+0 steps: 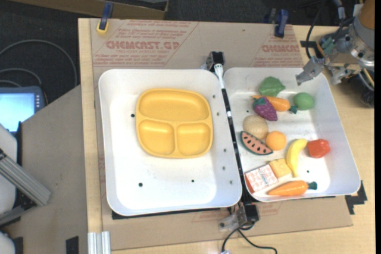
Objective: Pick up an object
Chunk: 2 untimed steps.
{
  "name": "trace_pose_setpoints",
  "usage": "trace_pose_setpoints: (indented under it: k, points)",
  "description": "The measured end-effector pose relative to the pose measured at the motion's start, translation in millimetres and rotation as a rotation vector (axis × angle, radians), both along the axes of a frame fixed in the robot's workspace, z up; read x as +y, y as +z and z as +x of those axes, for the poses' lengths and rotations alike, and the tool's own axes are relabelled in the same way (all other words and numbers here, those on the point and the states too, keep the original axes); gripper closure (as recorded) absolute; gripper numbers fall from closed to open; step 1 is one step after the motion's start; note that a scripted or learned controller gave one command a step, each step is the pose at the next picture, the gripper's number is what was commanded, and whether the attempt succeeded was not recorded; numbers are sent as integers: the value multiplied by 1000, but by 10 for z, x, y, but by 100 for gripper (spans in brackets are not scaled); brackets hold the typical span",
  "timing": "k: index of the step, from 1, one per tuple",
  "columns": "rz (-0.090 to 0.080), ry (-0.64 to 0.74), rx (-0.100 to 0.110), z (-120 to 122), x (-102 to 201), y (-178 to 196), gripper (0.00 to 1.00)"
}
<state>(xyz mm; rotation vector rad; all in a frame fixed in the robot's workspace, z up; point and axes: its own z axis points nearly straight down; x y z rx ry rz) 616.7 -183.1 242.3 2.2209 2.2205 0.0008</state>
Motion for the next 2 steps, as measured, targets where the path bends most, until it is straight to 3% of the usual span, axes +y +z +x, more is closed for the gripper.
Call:
trace_pose_setpoints:
  k: [1, 2]
  points:
    - [1, -1, 10, 120, -106, -1241, 0]
    - [1, -2, 2, 314, 71, -1365, 0]
